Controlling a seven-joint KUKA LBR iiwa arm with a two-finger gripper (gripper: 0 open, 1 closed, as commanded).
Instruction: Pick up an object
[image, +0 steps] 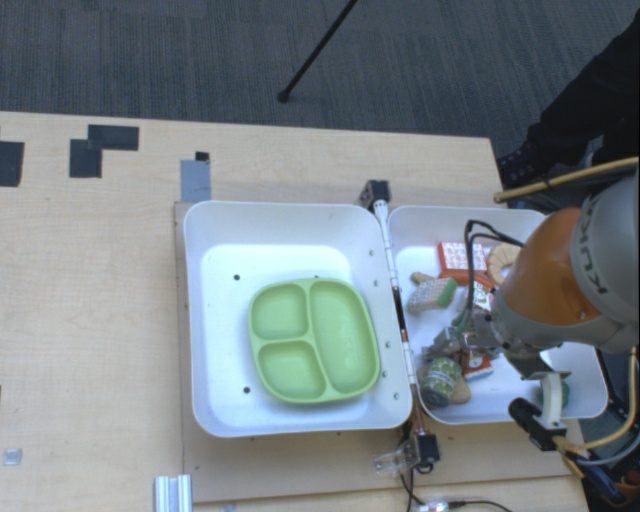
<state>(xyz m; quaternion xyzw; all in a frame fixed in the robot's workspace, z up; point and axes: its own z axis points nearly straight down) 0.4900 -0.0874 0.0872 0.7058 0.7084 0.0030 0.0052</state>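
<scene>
1. Carpet (200, 50), grey, runs across the far side of my feed, with a thin dark rod (318, 50) slanting over it. Nearer, the pale wood table (90, 330) takes up everything else.
2. From my screen's right the arm (605, 270) reaches in, grey with its orange band (545, 275), and hangs over the right bin.
3. I see the left bin (200, 330) and the right bin (410, 235) side by side, both white and shallow, their inner walls meeting down the middle.
4. A green plate (315, 340) with three compartments lies flat in the left bin, toward its near right corner.
5. The gripper (465, 340) sits low in the left half of the right bin, in among the objects. The wrist hides it from me, so I cannot tell how far open it is or whether it has hold of anything.
6. The objects to pick all lie in the right bin.
   - A red-and-white box (458, 258) lies toward the far wall, with a tan piece (500, 262) just beside it.
   - A pale packet (432, 292) lies nearer, close to the gripper.
   - A green item (440, 378) rests in the near left corner, next to a small red piece (480, 365).
7. Smallest, on the bare table:
   - Dark patches (100, 150) lie at the far left.
   - A grey block (195, 180) stands by the left bin's far corner.
   - A black clamp (376, 192) sits at the far end of the seam between the bins.
</scene>
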